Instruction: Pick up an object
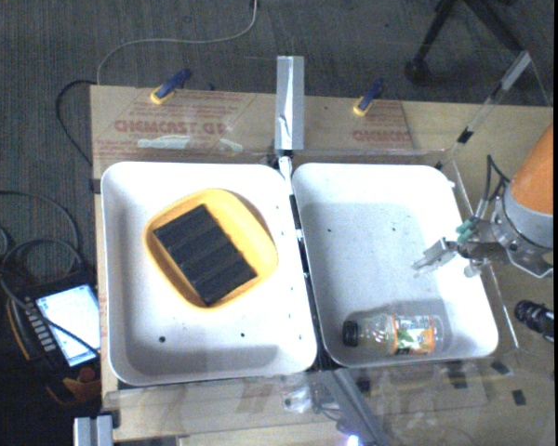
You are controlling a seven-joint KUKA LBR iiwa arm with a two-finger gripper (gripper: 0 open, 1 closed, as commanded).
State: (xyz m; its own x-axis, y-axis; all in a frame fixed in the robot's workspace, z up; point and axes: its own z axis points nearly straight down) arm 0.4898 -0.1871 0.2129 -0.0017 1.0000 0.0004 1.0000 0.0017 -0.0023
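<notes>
**Bottle waits at the right bin's front edge; gripper hangs over the right rim**

Bottle [393, 332] is the nearest candidate for the pick, though 1 other thing lies further left. Starting at the left, the left bin [130, 342] carries a yellow dish [260, 240] with a dark ridged block [205, 254] resting in it, roughly in the bin's middle. Across the divider, the right bin [372, 203] is bare except along its front edge, where the clear bottle lies on its side, dark cap toward the left, orange label toward the right. Further right, the gripper [439, 254] hangs by the bin's right rim, well apart from the bottle; its 2 fingers look apart with nothing between them.

A good pick would likely bring the gripper toward the front edge, centre it over the bottle's body, and turn the jaws across the short axis. Closeness to the front wall probably leaves little room for a finger, and a round bottle may roll.
</notes>
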